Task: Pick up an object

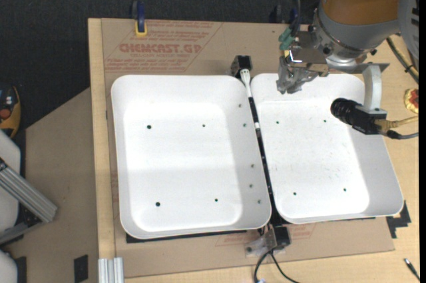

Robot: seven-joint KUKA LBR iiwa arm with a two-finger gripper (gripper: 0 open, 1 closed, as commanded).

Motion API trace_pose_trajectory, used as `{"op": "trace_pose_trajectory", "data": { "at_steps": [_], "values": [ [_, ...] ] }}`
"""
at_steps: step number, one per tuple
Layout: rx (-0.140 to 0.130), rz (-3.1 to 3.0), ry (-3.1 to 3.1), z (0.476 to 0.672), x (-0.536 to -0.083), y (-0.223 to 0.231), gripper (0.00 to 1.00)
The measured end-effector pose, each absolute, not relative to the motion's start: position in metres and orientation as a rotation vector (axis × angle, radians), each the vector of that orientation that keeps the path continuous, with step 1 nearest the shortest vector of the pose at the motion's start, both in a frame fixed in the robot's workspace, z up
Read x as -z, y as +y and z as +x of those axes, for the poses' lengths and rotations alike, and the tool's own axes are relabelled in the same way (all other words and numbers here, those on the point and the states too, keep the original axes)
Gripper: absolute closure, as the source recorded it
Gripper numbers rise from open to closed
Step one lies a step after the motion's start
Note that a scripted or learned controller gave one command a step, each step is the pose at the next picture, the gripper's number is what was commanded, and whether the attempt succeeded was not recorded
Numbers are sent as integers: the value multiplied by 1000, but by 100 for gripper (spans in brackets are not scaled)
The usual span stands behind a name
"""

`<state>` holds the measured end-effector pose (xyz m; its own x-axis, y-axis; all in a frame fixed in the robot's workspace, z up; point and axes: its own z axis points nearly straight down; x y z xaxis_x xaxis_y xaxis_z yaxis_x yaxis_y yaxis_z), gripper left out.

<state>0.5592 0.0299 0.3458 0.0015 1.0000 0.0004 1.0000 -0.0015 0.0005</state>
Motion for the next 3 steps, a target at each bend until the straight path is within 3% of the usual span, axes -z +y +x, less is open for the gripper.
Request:
{"op": "trace_pose_trajectory", "data": {
  "at_steps": [1,2,3],
  "values": [
    [4,2225,2222,538,-337,17,100],
    [-7,2218,2218,536,-373,13,100],
    [10,2219,2236,533,-278,96,100]
  ]
}}
